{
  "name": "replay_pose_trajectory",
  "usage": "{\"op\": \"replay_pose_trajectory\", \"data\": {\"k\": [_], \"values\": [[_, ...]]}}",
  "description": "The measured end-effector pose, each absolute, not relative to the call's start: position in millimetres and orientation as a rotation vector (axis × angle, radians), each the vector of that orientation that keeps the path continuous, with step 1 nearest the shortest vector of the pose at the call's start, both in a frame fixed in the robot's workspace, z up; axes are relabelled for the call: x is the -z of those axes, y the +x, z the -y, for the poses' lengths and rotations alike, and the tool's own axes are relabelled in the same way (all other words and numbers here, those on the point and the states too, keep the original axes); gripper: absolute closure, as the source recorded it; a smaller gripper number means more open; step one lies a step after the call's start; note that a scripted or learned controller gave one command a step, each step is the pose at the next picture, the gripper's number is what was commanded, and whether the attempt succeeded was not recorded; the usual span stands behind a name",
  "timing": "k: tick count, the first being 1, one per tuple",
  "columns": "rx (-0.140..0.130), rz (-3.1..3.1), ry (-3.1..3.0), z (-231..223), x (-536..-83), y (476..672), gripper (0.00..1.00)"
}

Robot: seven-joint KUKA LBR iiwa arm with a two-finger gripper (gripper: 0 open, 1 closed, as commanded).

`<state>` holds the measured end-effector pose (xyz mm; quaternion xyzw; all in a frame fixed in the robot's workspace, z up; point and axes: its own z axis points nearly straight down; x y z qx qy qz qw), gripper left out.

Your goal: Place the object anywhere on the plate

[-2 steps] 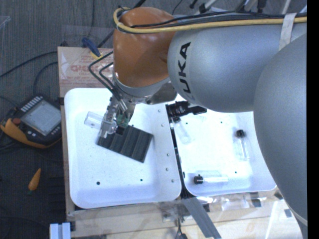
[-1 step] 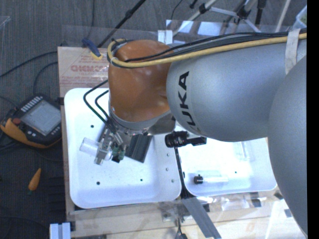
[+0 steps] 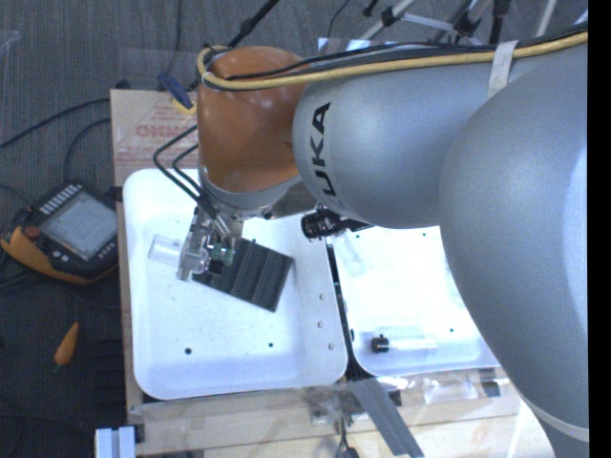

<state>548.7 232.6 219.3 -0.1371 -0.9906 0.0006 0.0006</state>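
Object [image 3: 164, 248]: a small clear piece lying in the left bin [image 3: 153, 351], just left of the claw [image 3: 200, 260] and apart from it. Dark plate [image 3: 250, 273]: immediately right of the claw, bare. Claw state: cannot be told. Judged stage: grasp and placement both remain.

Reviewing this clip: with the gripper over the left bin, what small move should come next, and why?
Probably a short lift to check the grasp. The gripper sits low in the left bin, at the edge of the dark ridged plate and beside a small clear object. Whether it holds anything cannot be told.
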Motion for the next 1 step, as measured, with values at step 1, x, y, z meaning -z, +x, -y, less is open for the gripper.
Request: {"op": "replay_pose_trajectory", "data": {"k": [1], "values": [[0.003, 3.104, 0.462, -234.3, -197.2, 483.4, 1.0]]}}
